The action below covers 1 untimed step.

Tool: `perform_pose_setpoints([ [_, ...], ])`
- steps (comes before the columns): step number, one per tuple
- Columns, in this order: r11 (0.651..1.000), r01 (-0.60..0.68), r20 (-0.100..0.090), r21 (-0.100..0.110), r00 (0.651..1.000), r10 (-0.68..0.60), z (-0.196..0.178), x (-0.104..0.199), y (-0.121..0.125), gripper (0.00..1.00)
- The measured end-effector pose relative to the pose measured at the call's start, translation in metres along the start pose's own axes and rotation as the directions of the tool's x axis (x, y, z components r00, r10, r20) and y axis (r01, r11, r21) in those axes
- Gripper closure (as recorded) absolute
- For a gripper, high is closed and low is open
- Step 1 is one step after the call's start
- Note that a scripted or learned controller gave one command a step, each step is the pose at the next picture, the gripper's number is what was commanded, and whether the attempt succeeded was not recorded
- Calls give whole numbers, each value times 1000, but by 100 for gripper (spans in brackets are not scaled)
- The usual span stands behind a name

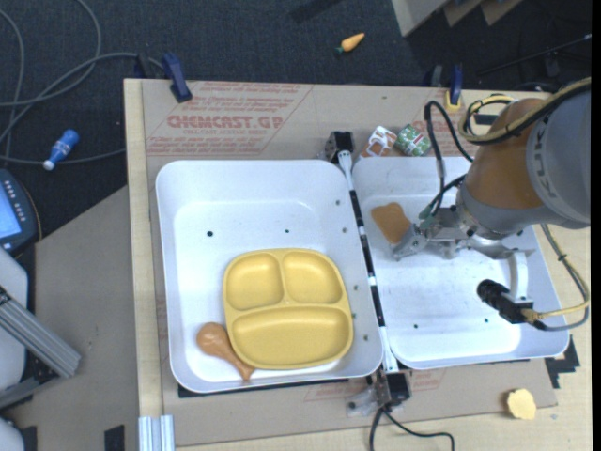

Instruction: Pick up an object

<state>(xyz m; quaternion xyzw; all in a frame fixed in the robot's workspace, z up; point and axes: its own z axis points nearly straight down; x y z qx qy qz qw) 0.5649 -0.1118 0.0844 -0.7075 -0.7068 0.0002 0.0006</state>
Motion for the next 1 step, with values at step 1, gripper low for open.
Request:
perform_pose_setpoints([
  [1, 1000, 4, 1, -6, 1000, -4, 0, 20, 48, 0],
])
